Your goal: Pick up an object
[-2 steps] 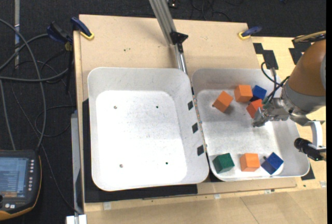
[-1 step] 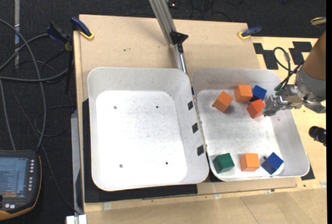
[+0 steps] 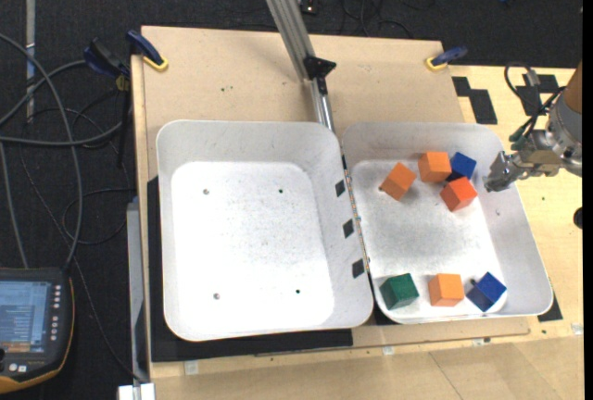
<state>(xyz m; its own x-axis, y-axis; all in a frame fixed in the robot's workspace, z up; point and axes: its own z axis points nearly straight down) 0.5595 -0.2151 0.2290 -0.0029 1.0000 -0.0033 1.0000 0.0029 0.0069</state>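
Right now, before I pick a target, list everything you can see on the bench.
Orange blocks: three, orange; two at the back of the right bin, one at its front.
Red block: one, red, back of the right bin.
Blue blocks: two, blue; one back, one at the front corner.
Green block: one, green, front of the right bin.
Bins: two, white, side by side.
Clamps: two, blue and yellow, back corners.
End effector: one, grey, over the right bin's far edge.

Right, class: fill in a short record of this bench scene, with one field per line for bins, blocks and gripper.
bins: left bin and right bin, side by side
blocks: seven, all in the right bin
far cluster: orange, orange, blue, red
near row: green, orange, blue
gripper: at the right bin's far right rim, beside the red block
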